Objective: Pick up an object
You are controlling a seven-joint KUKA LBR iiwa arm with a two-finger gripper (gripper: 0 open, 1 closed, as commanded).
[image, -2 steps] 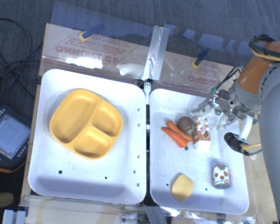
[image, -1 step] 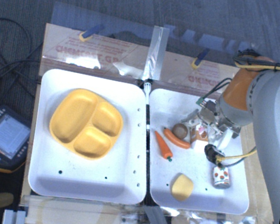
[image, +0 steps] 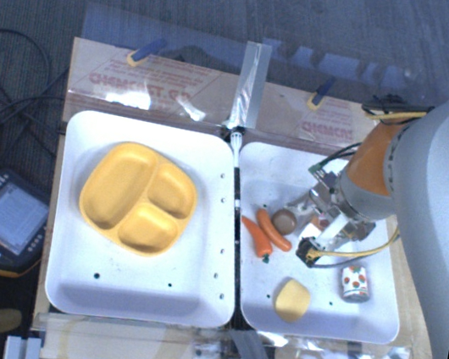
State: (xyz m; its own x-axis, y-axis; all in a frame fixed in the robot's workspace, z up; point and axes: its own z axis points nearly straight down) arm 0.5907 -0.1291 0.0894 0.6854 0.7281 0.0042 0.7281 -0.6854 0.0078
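Where the grey arm (image: 443, 170) with its orange band comes in from 3 o'clock, the two-finger gripper (image: 304, 207) hangs over the right-hand shallow white bin (image: 371, 325), at about 11 o'clock from that bin's middle. Whether the gripper is open or closed, and what, if anything, it holds, cannot be told from this slanted view. Just beside its tip, at its 8 o'clock, lies a small brown round object (image: 284, 221); whether the two touch cannot be told. Close against that brown thing, at its 7 o'clock, lie two orange carrot-shaped pieces (image: 266, 235), side by side and slanting from 10 to 4 o'clock, near the bin's 9 o'clock wall. A pale yellow rounded lump (image: 292, 301) sits toward the bin's 6 o'clock, well apart from the carrots. A small white can with red spots (image: 354, 282) sits at the bin's 4 o'clock. The left-hand shallow white bin (image: 70, 276) holds a yellow three-compartment plastic plate (image: 138, 196), set a little toward 11 o'clock from its middle.
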